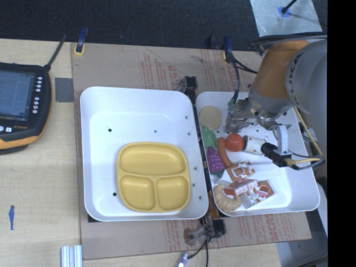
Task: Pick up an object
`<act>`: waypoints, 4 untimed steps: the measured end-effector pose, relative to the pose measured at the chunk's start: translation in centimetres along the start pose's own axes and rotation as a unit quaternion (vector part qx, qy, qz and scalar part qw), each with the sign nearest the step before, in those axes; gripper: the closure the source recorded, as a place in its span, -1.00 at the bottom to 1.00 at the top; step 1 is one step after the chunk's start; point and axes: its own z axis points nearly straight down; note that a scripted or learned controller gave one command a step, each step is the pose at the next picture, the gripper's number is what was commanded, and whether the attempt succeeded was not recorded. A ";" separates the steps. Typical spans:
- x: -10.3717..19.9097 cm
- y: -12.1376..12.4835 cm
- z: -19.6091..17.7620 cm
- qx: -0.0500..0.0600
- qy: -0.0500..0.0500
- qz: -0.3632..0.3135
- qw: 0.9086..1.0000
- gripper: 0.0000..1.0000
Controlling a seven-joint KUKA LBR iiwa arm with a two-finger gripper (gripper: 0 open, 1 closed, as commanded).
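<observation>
The tool [240,128] hangs low in the right bin [300,196], and whether it is apart or together cannot be told. Just below it lies a red tomato [235,142], touching or nearly so. Farther below sit an orange carrot [223,152], purple grapes [214,160] and small cartons [250,189] — to its left, the yellow divided tray [154,177] rests in the left bin [100,127].

Red tomato [235,142] lies in the right bin [300,199], touching an orange carrot [223,152]
</observation>
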 end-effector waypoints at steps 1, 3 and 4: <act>0.0 0.0 0.0 0.000 0.000 0.000 1.000 -1.00; -1.6 -3.9 0.0 0.000 0.000 0.000 1.000 1.00; -4.9 -10.4 -3.9 -0.001 0.001 0.002 1.000 1.00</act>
